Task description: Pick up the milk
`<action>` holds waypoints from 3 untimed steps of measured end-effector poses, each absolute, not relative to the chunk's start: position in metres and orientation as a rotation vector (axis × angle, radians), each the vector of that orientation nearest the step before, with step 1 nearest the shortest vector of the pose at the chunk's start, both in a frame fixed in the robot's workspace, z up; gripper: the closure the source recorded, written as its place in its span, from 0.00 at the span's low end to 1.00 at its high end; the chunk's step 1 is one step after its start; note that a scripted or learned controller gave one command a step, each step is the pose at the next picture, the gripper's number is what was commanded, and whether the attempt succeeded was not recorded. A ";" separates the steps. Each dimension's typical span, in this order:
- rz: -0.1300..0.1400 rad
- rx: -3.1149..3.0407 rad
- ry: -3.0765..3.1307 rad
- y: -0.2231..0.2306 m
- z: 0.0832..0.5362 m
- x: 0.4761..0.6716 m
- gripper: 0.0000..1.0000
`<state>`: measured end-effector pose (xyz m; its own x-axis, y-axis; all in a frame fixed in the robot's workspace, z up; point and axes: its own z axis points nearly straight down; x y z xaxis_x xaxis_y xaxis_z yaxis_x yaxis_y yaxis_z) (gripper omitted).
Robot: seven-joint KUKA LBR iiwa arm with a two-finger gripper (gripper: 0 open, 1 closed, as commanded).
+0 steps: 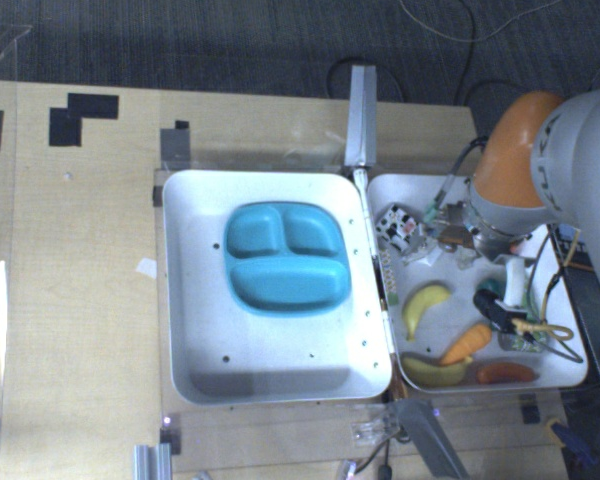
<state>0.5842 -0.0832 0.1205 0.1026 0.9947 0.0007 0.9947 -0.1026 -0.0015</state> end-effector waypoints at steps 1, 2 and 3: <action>0.020 -2.286 -2.124 -0.084 0.091 0.631 0.00; 0.030 -2.279 -2.129 -0.085 0.098 0.631 1.00; -0.001 -2.418 -2.007 -0.013 0.221 0.627 1.00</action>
